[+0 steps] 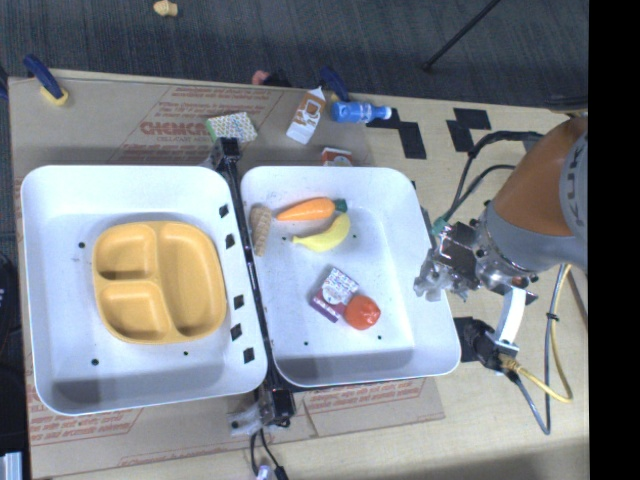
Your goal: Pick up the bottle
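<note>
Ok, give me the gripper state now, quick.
Gripper: cannot be told whether open or closed; it sits at the right bin's right rim, nothing visibly held.

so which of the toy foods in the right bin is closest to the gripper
The round red tomato, at the bin's lower right beside the purple packet. The orange carrot and yellow banana lie farther from the gripper.

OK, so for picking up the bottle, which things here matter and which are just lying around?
Matter for the job:
blue bottle, lying on the bench behind the right bin
gripper, at that bin's right rim

Just lying about:
carrot
banana
tomato
yellow divided plate in the left bin
</note>
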